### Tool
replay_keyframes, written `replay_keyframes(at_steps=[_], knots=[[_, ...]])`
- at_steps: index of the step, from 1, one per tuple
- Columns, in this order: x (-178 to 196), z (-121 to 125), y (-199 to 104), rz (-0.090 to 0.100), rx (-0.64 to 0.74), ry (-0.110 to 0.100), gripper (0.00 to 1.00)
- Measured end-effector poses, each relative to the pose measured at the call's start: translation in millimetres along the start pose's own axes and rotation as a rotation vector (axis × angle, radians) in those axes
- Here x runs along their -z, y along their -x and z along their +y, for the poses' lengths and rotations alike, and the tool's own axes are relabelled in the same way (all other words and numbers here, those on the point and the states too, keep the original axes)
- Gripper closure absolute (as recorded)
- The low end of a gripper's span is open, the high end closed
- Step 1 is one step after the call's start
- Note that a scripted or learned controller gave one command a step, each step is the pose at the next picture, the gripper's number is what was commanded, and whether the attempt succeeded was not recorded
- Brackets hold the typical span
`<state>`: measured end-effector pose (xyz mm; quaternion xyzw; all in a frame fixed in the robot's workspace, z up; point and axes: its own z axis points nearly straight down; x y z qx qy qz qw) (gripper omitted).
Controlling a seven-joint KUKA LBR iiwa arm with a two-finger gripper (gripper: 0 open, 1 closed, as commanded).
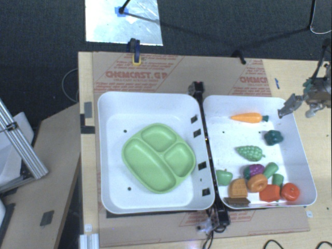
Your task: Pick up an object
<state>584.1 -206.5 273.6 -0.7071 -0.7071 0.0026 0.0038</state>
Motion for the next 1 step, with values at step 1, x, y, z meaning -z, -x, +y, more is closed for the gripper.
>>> replay_keyframes(at_steps=[1], knots=[[6.8, 2.1, -0.8, -0.002, 0.003, 0.011, 0.00]])
